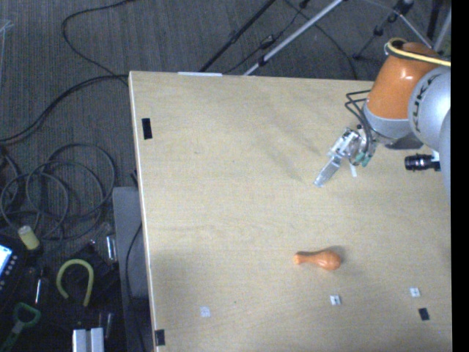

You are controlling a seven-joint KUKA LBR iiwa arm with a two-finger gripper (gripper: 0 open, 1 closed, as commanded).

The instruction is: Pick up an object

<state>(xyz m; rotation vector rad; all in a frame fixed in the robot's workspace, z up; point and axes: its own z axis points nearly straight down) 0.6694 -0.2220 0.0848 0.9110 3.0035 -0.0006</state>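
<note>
In the camera view you see the 2-finger gripper (pixel 327 173) over the right part of the pale wooden bench top (pixel 220 196); whether it is wide or narrow, you cannot tell. The small orange pear-shaped object (pixel 319 259) lies nearer you, well apart from it, touching nothing

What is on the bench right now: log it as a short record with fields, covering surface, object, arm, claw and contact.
surface: pale wooden bench top, bearing small black and white markers
object: small orange pear-shaped object, lying on its side, narrow end toward the view's left
arm: grey arm with orange band, reaching in from the view's right
claw: silver two-finger claw, pointing down and toward the view's left, above the bench
contact: claw apart from the orange object, which lies nearer the view's bottom edge
floor: dark carpet with black cables beside the bench
</note>
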